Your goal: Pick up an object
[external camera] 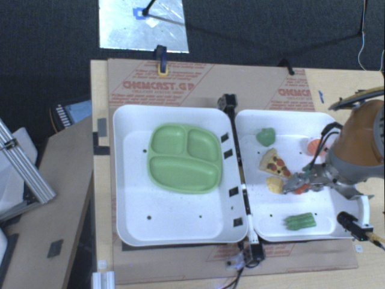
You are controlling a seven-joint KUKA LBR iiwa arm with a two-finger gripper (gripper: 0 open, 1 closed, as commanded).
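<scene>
My gripper (294,186) is low over the middle of the right bin (289,235), reaching in from the right. Its tip is just right of a small yellow piece (274,185) and below a pizza slice toy (273,161). A bit of red (302,188) shows at the gripper's tip; I cannot tell whether it is held. A round green toy (265,136) lies at the bin's back. An orange-red piece (314,144) lies beside the arm, partly hidden by it. A long green toy (299,221) lies near the front wall.
The left bin (129,221) holds a green divided plate (183,158). A black-clipped divider (236,161) runs between the bins. The grey arm with its orange band (361,137) covers the right bin's right side.
</scene>
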